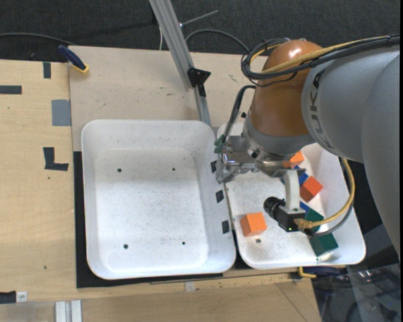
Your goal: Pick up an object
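The grey arm with its orange band (285, 92) reaches in over the right bin (275, 252). Its gripper (224, 164) hangs at that bin's left edge, just beside the wall it shares with the left bin (148, 200). From here I cannot tell whether the gripper is released or clenched, and nothing shows in its grasp.

The things to pick all lie in the right bin. An orange cube (253, 224) sits apart from the gripper, near the left edge and toward the front edge. An orange block (311, 188) lies toward the right edge, partly tucked under the arm. A green block (324, 242) rests in the front right corner.

On the bench (121, 86), a blue and yellow tool (75, 58) lies by the far left corner.
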